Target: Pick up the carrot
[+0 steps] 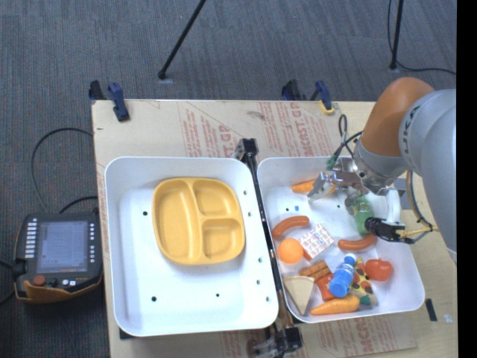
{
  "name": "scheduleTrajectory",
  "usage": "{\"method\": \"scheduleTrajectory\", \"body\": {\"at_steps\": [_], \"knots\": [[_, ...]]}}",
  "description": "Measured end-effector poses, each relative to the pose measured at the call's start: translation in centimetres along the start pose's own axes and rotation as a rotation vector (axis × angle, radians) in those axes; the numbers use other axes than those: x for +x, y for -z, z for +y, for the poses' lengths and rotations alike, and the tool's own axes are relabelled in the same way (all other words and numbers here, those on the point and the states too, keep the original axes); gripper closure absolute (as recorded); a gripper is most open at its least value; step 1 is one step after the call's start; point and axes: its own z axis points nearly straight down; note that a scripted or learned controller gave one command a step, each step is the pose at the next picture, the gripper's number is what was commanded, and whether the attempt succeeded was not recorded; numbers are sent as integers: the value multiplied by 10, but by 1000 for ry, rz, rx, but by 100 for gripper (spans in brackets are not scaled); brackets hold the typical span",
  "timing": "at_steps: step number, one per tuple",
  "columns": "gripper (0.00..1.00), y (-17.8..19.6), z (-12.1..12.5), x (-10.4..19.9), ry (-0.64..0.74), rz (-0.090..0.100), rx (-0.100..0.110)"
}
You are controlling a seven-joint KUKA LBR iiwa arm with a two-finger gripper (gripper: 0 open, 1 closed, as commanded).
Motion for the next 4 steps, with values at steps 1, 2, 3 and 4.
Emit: {"method": "scheduleTrajectory", "body": {"at_steps": [1,2,3,4], "knots": [[0,2,4,-4,-206,6,-4],[0,2,8,-27,-338,21,11],[100,12,8,-34,-338,3,0],[0,13,9,-27,-334,17,4]]}}
